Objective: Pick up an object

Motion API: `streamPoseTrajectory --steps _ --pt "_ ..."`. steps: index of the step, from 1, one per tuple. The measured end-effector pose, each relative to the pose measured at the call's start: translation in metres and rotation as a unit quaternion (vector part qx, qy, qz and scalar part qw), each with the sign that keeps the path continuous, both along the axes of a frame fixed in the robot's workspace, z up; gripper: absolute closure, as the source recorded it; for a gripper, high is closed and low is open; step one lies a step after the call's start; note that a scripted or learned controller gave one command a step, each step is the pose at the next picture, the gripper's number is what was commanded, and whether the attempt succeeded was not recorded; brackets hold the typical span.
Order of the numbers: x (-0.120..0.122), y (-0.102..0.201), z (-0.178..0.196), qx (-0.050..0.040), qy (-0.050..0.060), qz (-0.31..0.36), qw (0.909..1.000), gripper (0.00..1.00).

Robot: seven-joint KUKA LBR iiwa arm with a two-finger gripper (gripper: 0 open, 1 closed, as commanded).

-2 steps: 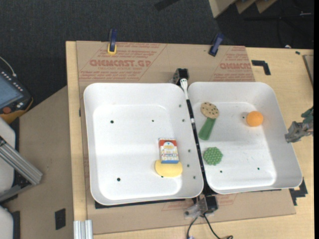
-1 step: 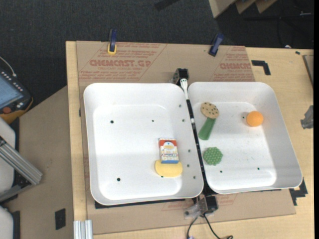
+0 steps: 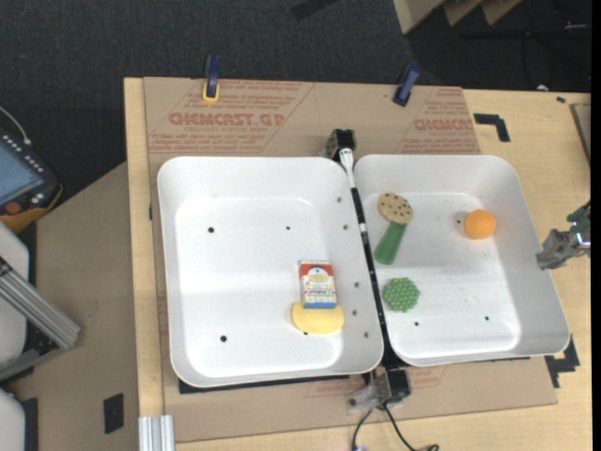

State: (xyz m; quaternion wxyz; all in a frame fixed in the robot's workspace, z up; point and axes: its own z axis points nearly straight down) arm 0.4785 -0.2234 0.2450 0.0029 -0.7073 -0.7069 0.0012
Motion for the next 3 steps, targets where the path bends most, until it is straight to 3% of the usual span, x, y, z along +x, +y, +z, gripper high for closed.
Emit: streamPoseTrajectory --steps 1,3 --pt "0.002 -0.001 0.053 -0.0033 -0.007 0.001 1.0 1.0" --pt "0.001 0.0 0.026 -0.0011 -0.002 0.0 1.0 1.0"
